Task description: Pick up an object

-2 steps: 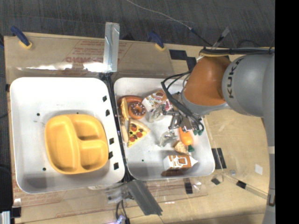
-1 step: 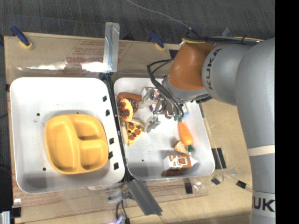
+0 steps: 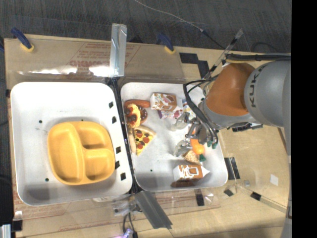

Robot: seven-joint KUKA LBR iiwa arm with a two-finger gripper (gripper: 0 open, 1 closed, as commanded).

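A grey KUKA arm (image 3: 257, 95) reaches down into the right-hand white bin (image 3: 158, 175), its gripper (image 3: 190, 145) low among a cluster of toy foods near the bin's right wall. Directly beside the gripper lie a small orange piece (image 3: 197, 146) and a tan wedge-shaped item (image 3: 192, 156); whether the gripper has closed on either cannot be told from this angle (cables and the wrist crowd the spot), and nothing is plainly seen between its fingers. Just below the gripper a brown-and-white carton (image 3: 189, 173) sits against the bin's lower edge. To the gripper's left lie a pizza slice (image 3: 142, 138), a round red-topped pastry (image 3: 134, 114) and a sausage (image 3: 137, 103); a second brown-and-white packet (image 3: 164, 101) rests above it. Far left of the gripper, in the other bin, a yellow divided tray (image 3: 79, 152) sits alone. The likeliest failure here is a crowded grasp: with the orange piece and the wedge apparently touching, the gripper could nudge one aside, catch only an edge, or lift two at once and shed one on the way up.
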